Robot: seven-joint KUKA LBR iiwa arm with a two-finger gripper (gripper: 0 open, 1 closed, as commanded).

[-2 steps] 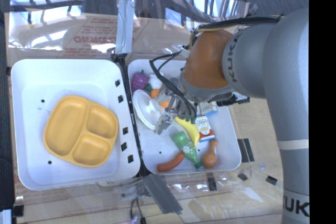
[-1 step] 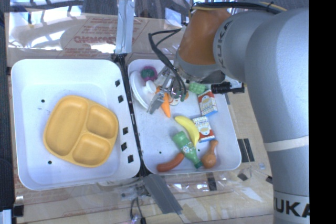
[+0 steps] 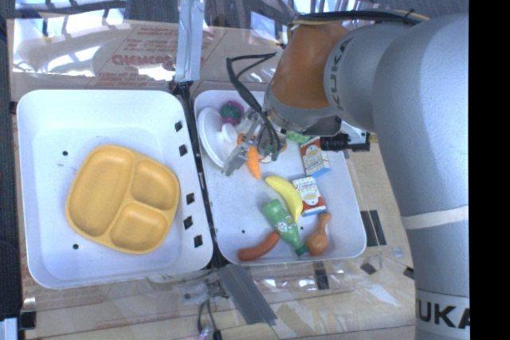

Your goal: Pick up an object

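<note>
My gripper (image 3: 249,149) hangs low over the upper left part of the right bin (image 3: 344,195), under the orange band of the arm. An orange carrot (image 3: 253,164) lies right at its tip, touching or nearly touching it. Beside them a white plate (image 3: 212,136) leans near the bin's left wall, with a purple and green toy (image 3: 232,111) behind it. Further down lie a yellow banana (image 3: 285,193), a green bottle (image 3: 284,224), a red sausage (image 3: 257,248) and a brown drumstick (image 3: 319,235). Two small cartons (image 3: 315,158) (image 3: 307,194) sit on the right side.
The left bin (image 3: 48,119) holds a yellow divided tray (image 3: 121,197). A black ridge with clips (image 3: 196,179) separates the two bins. The arm's grey body covers the right bin's upper right corner. Cardboard and tape lie beyond the bins at the back.
</note>
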